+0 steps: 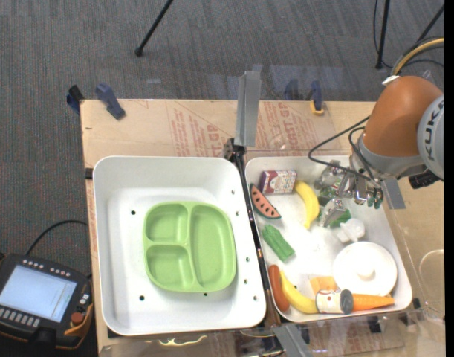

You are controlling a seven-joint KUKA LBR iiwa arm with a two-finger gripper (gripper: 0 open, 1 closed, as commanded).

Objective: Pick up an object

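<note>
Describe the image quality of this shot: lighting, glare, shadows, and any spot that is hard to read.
Camera view: even, soft lighting; the white bins are bright, nearly washed out, so the white lid barely stands out; only faint shadows ring the green tray; the claw is small and cluttered, hard to read; the floor is dim and grainy.

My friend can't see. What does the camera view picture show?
A robot gripper hangs over the right bin, which is full of toy food like a banana and a carrot. The left bin holds a green divided plate.
</note>
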